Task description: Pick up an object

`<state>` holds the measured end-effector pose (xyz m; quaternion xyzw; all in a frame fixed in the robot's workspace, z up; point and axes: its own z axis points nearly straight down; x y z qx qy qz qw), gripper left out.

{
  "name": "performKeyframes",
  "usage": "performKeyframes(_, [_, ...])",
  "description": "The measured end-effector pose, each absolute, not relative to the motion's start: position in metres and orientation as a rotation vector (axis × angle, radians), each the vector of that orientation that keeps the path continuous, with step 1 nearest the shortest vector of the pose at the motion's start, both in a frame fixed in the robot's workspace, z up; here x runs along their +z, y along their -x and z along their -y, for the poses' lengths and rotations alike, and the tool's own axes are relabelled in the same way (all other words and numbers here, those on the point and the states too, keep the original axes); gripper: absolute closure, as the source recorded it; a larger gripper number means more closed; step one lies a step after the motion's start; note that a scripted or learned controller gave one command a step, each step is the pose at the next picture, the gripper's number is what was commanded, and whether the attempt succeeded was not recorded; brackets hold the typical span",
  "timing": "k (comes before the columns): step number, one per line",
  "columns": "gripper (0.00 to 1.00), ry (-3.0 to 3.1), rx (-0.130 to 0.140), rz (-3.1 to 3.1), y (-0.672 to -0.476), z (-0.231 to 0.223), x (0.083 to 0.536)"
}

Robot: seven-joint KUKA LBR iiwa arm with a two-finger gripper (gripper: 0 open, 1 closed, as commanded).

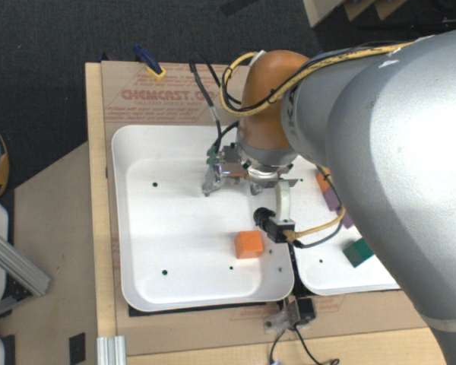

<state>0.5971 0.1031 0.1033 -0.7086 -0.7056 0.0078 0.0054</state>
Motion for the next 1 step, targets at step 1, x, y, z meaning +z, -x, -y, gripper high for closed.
performKeyframes(1, [1.0,2.225,-0.002,2.218,-0.603,-0.1058,0.1223])
